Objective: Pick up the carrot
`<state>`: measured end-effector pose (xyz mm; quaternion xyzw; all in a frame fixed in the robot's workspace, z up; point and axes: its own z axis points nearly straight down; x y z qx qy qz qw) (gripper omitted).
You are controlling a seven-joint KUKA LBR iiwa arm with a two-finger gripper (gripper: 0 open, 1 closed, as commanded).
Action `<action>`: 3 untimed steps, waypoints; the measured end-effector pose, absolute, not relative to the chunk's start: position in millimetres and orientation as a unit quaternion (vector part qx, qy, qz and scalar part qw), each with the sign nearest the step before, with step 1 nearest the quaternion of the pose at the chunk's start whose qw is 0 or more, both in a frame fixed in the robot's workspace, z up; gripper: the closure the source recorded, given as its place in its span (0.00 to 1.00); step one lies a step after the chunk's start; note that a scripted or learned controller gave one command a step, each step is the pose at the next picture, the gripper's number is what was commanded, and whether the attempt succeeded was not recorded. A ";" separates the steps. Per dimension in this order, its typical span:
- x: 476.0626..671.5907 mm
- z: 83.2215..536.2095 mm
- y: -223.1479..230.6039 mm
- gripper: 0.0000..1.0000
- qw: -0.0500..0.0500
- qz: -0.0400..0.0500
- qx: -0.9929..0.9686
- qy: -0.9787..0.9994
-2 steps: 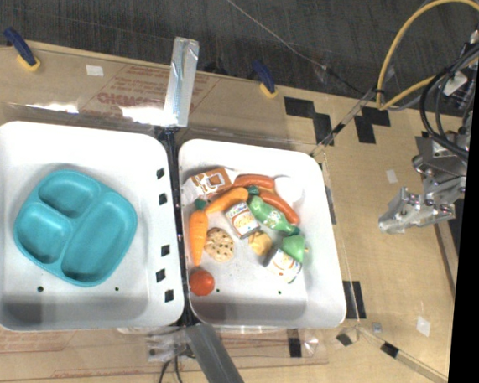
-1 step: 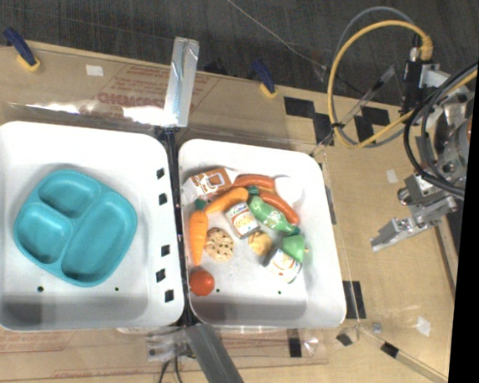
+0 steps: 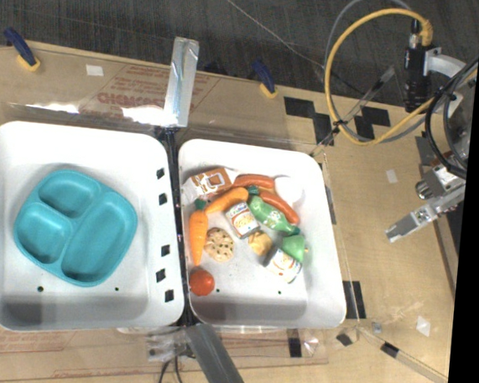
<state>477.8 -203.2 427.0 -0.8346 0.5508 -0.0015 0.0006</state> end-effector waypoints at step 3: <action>478.2 437.7 -200.4 1.00 0.000 -0.003 -0.926 0.377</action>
